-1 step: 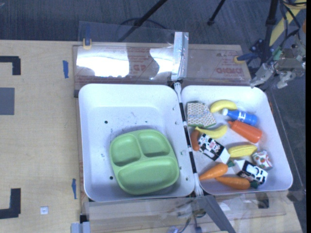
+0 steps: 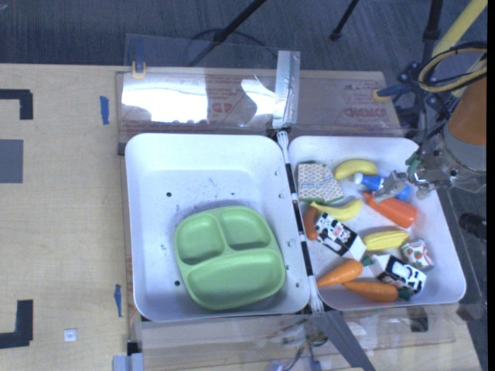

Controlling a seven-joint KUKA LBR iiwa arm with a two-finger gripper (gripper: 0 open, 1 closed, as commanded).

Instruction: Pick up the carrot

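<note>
Two white bins side by side: left bin [image 2: 155, 168] and right bin [image 2: 452, 273]. Left bin holds 1 green divided plate [image 2: 230, 257] with 3 compartments, sitting toward the bin's 6 o'clock edge. Right bin is crowded. Count: 2 carrots, carrot A [image 2: 339, 273] and carrot B [image 2: 370, 289], both near the bin's 6 o'clock rim, tips close together; 2 bananas, one [image 2: 354, 167] at 12 o'clock, one [image 2: 339, 209] nearer centre; 1 yellow corn-like piece [image 2: 385, 240]; 1 patterned cloth-like item [image 2: 318, 181] at 10 o'clock; 2 black-and-white cartons [image 2: 338, 234] [image 2: 404, 273]; 1 orange-red item [image 2: 393, 209] at 2 o'clock. Gripper [image 2: 410, 184] sits over the 2 o'clock corner, just beside the orange-red item, well apart from both carrots. Whether it is released or clenched: cannot tell.
</note>
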